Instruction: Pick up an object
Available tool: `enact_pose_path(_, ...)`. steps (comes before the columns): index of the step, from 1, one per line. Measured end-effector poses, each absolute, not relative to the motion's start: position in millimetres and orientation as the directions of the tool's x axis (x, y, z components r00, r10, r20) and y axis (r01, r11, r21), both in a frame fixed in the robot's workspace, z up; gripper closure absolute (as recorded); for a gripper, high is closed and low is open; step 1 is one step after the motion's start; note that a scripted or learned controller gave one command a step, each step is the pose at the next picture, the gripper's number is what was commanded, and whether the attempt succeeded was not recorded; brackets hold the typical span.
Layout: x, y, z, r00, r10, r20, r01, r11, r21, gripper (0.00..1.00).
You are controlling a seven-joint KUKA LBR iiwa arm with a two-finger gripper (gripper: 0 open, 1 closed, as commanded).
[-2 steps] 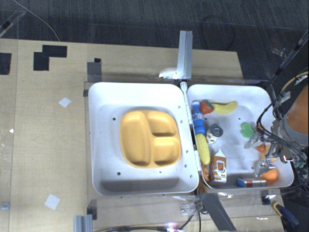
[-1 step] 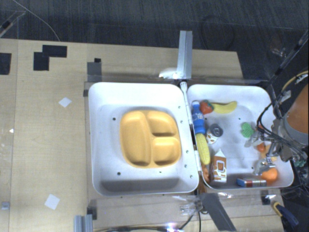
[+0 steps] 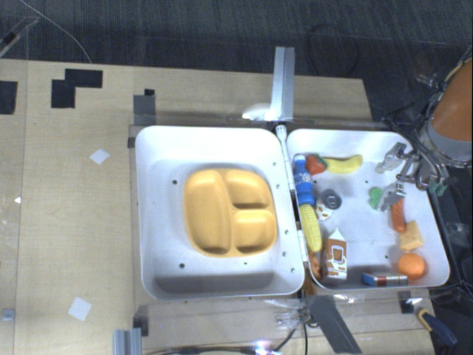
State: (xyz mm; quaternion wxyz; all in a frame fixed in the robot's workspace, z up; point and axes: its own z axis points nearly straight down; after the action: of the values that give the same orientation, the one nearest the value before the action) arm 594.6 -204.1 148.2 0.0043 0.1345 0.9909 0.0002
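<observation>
The small green object (image 3: 376, 196) lies at three o'clock in the right bin (image 3: 355, 140), a carrot-like orange piece (image 3: 398, 214) touching below. Crowding could make the fingers snag both or slip. The gripper (image 3: 395, 174) hovers just beside it, fingers seemingly apart with nothing between them, the arm entering from three o'clock.

Arm (image 3: 454, 113): rounded housing, orange band above the wrist, grey below it.
Wrist: dark block with black cables trailing beside it.
Gripper (image 3: 394, 174): bare silver metal, two slender angular fingers.
Markings: small teal-green spot on the wrist's right side.
</observation>
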Motion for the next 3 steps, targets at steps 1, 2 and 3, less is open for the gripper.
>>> enact_pose_path(1,662.9,-204,143,-0.837,0.547,-0.007,0.547,0.837,0.003,0.00)
enact_pose_path(2,662.8,-204,143,-0.837,0.547,-0.007,0.547,0.837,0.003,0.00)
enact_pose_path(3,663.4,-121,98,-0.598,0.802,-0.011,0.802,0.598,-0.002,0.00)
